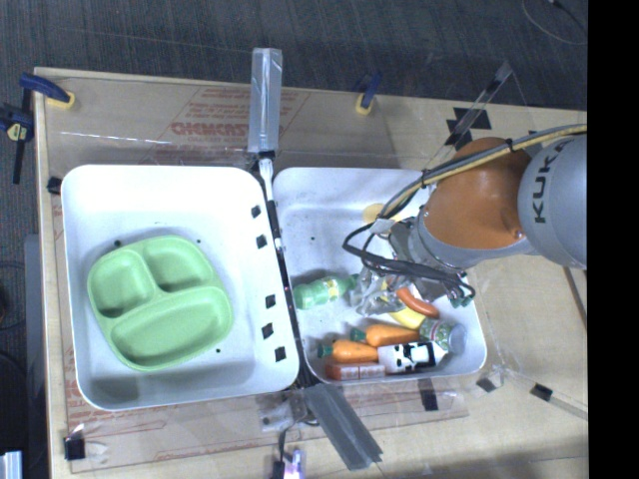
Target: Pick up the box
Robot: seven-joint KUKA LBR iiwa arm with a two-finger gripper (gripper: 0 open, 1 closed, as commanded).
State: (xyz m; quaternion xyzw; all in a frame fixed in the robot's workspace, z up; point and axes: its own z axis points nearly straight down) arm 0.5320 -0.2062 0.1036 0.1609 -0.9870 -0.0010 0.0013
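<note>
Your arm (519,203) reaches in from 3 o'clock and bends down over the right bin (329,193), so its wrist hangs above the pile of clutter in that bin's lower half. The gripper (382,285) sits low at the middle of the bin, at the 10 o'clock edge of the pile. The wrist and its cables cover it, so you cannot tell how wide it is open or whether it has hold of anything.

The likeliest box (347,371) is the flat reddish-brown thing at 6 o'clock in the right bin, lying along the near wall. It is small and partly covered, so take that as a guess. Carrots (351,349) lie just above it, touching it, and a black-and-white bottle (414,355) lies at its 3 o'clock end. That crowding probably leaves you little room for a clean grip.

The gripper is closer to a green bottle (319,290) at its 9 o'clock and a red sausage (414,300) at its 3 o'clock than to the box. I judge you are not yet over the target.

The left bin (150,188) holds a green tray (160,297).
</note>
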